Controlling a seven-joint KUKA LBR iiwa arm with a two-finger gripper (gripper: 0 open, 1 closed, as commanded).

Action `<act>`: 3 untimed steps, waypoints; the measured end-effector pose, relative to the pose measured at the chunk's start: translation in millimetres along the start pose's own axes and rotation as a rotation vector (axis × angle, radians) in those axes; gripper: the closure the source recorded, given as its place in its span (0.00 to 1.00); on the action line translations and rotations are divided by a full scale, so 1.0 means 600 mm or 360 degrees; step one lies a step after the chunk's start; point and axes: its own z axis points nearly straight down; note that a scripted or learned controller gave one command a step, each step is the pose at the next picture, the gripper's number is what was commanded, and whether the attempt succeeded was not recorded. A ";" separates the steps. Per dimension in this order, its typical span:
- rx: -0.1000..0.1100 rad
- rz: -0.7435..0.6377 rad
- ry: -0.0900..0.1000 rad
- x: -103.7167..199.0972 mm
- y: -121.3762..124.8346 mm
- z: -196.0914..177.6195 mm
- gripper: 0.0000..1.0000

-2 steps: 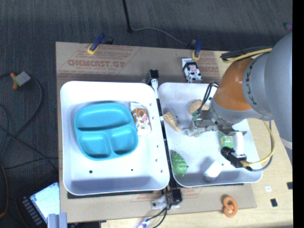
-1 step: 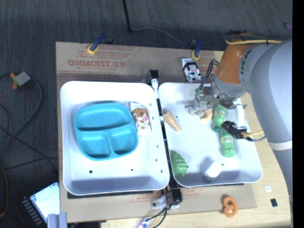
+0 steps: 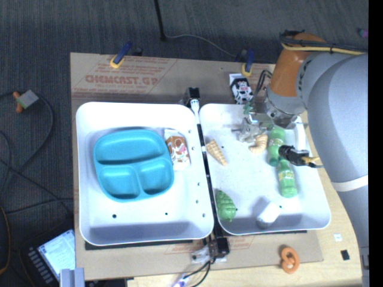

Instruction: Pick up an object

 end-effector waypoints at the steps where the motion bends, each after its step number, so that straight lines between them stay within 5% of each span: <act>1: -0.0061 -0.0010 -0.0005 0.093 0.005 -0.167 1.00; 2: -0.0053 -0.0007 -0.0006 0.091 0.003 -0.163 0.00; 3: -0.0060 -0.0006 -0.0007 0.037 -0.050 0.001 0.00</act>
